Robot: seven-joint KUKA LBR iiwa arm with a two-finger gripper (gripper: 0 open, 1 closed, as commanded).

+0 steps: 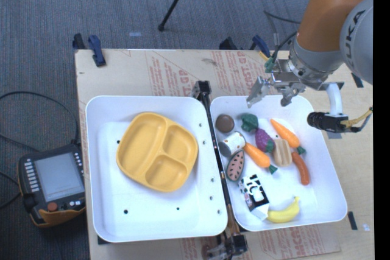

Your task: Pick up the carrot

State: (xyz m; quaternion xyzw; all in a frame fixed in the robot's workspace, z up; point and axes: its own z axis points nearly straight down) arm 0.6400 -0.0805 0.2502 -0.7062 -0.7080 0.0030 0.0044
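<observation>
Carrot: I see two in the right bin [335, 192]. The upper carrot [284, 132] lies slantwise, thick end toward the upper left, green tip toward the lower right. The lower carrot [258, 156] runs the same way, beside the can [232, 144].
Gripper: my gripper [271, 94] hangs over the bin's far edge, above and apart from both carrots.
Fingers: spread wide, nothing between them (I see bare bin and desk [152, 70] in the gap).
Neighbours: broccoli [248, 122], purple piece [264, 139] and bread slice [282, 153] sit between the two carrots; a sausage [301, 168] lies just right of the bread.
Front of bin: banana [284, 211], black-and-white box [255, 192], watermelon slice [235, 165].
Left bin [103, 204]: holds the yellow tray [157, 151].
</observation>
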